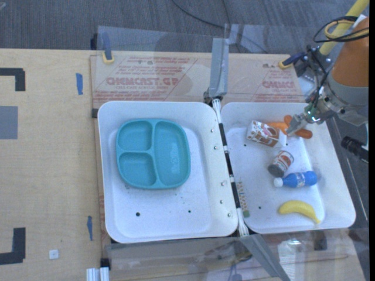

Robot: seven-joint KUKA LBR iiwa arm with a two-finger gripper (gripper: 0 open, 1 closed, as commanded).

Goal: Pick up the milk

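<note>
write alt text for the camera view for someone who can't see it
The arm's tool hovers at the far edge of the right bin, beside a lying milk carton and an orange carrot. Nearer lie a can, a blue bottle and a banana; the left bin holds a teal divided plate.

Teal plate [153, 154], yellow banana [299, 210], blue-and-white bottle [296, 180], red-brown-and-white milk [263, 133], 2 white bins [115, 215].
</note>
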